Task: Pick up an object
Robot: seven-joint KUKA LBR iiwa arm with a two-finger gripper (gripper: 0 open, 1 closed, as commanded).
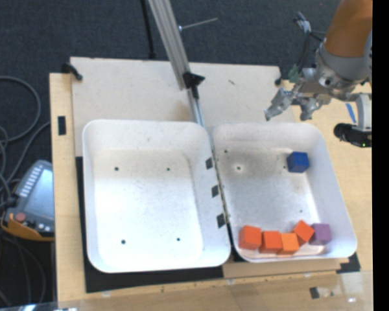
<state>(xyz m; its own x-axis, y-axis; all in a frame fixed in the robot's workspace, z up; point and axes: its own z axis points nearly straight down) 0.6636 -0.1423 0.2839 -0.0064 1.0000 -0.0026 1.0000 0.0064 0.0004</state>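
Approach step: gripper (290, 103) hovers at upper right of the frame, fingers spread, holding nothing. Blue block (298, 161) sits just below in right bin (334, 193); you'd descend onto it next.

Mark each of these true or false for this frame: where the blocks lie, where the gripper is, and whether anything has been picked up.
1. The blue block lies in the right bin. True.
2. The orange blocks sit along the right bin's far edge. False: they line its near edge, beside the purple block.
3. The gripper is above the right bin's far rim. True.
4. The gripper holds the blue block. False: that block rests on the bin floor, apart from the gripper.
5. The left bin holds the purple block. False: it is in the right bin.
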